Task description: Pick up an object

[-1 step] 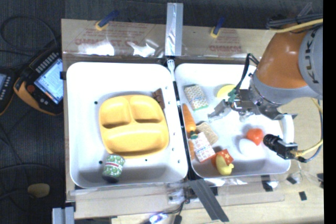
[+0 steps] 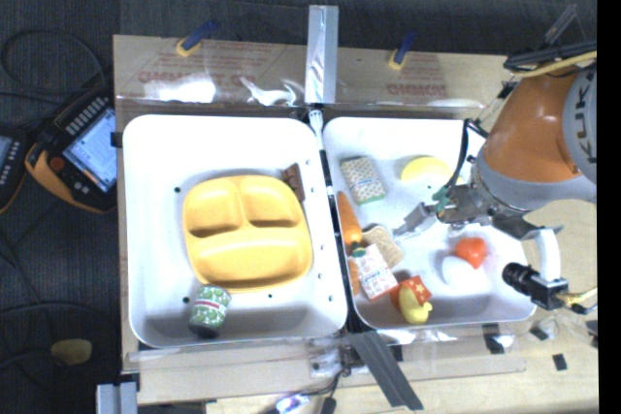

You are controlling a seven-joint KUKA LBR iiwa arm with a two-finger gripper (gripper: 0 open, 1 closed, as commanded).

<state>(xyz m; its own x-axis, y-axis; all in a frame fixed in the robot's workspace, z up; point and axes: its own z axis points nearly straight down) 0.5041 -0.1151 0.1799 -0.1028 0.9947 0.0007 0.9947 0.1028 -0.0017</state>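
The gripper [image 2: 439, 208] hangs low over the right bin [image 2: 388, 136] with its fingers slightly parted and nothing between them, the arm [image 2: 539, 145] reaching in from the right, near a yellow lemon [image 2: 423, 170] and an orange toy [image 2: 471, 251].

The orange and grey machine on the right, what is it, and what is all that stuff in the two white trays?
That is a robot arm, photographed by one camera fixed above the bench and looking down at a slant. Its gripper hangs over the right bin, and I cannot tell whether it holds anything. Its job is to pick up an object. The left bin holds a yellow divided tray and a small green-patterned cup. The right bin holds small toy-like things: a yellow lemon shape, a patterned block, an orange carrot shape, an orange-red piece and a yellow duck.
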